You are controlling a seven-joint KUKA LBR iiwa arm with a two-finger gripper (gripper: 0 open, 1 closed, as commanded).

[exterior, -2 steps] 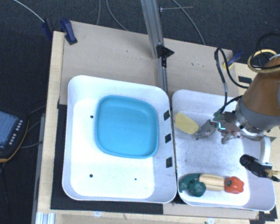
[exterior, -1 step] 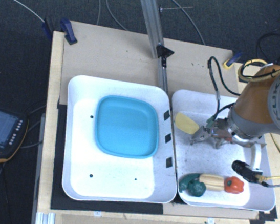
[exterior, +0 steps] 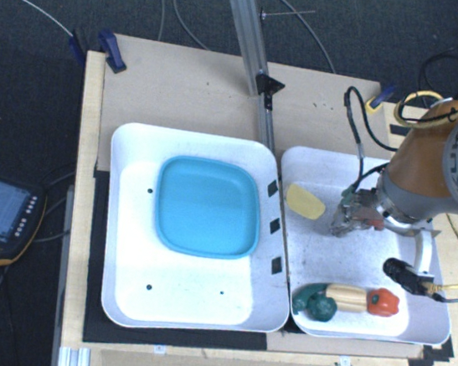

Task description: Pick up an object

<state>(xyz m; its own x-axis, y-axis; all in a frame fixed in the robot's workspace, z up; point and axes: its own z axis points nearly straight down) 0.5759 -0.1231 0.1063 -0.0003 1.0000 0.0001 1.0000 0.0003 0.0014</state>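
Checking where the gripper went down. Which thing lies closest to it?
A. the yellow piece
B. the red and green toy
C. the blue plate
A: the gripper is in the right bin, just right of the yellow piece, apart from it.

The claw [exterior: 343,225] hangs in the right bin [exterior: 324,170], near a yellow piece [exterior: 305,202].
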